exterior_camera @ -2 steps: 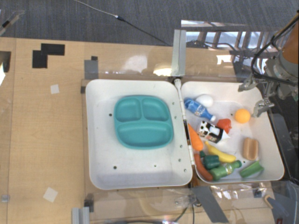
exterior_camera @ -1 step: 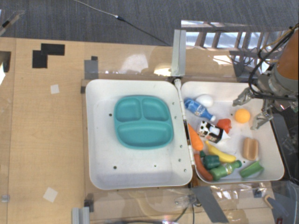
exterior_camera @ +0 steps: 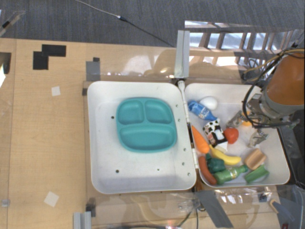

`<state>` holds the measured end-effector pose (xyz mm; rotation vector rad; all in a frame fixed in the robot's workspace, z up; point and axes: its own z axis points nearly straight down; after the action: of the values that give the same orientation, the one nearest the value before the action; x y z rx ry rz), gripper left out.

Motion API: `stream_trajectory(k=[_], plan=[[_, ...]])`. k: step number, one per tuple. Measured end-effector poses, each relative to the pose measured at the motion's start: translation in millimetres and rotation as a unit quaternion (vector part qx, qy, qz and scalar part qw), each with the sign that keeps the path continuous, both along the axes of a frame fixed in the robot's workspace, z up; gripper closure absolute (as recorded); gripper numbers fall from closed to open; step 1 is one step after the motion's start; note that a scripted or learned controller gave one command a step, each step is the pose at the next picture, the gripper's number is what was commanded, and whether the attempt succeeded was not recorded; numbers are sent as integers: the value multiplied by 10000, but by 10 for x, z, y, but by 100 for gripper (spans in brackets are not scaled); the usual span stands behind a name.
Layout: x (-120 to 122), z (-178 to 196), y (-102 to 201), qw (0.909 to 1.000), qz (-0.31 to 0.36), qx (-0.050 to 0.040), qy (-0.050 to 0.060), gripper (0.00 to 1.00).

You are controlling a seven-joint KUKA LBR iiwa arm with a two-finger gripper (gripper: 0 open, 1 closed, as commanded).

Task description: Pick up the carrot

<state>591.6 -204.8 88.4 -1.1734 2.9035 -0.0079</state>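
The gripper (exterior_camera: pixel 248 128) hangs over the right bin (exterior_camera: pixel 284 174), just right of the tomato (exterior_camera: pixel 231 135); whether it is apart or together cannot be told. The carrot (exterior_camera: pixel 200 140) lies left of the tomato, against the bin's left wall.

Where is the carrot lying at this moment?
The carrot lies in the right bin, against its left wall, beside the black-and-white toy and just above the banana.
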Motion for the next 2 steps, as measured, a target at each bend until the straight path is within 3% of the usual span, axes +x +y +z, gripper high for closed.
stream_trajectory(k=[1,2], plan=[[38,142,13,10000,17,-7,-57,100],[-78,643,917,9986,-536,23,-11,100]])
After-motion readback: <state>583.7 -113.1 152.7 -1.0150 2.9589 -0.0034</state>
